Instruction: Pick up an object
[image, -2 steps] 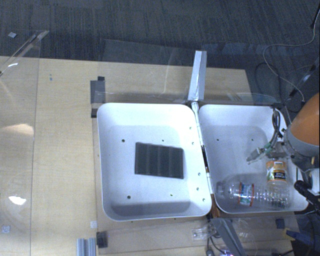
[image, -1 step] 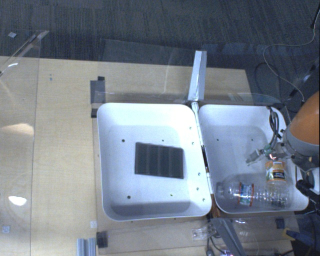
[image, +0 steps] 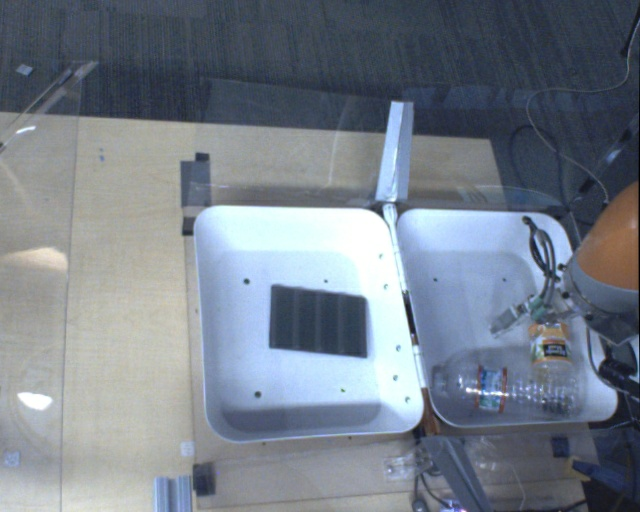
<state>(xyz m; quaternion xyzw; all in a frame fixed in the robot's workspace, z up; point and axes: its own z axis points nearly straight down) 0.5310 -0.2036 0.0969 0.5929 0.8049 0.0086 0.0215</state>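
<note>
The clear plastic bottle (image: 505, 388) lies on its side along the near wall of the right bin (image: 450, 260) — it would likely roll there. A small orange-labelled bottle (image: 551, 345) sits just behind it. The gripper (image: 530, 312) hovers just above that one — finger spread too blurred to tell, nothing visibly held.

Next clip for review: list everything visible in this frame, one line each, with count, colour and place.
left bin: one, white, centre of the bench.
dark ridged pad: one, dark grey, flat on the left bin's floor.
right bin: one, white, touching the left bin's right side.
plastic bottle: one, clear with a coloured label, lying on its side along the right bin's near edge.
small bottle: one, orange and white label, in the right bin just behind the clear bottle.
bench: one, pale wood.
arm: one, grey with an orange band, at the right edge.
gripper: one, metallic, low over the right bin.
</note>
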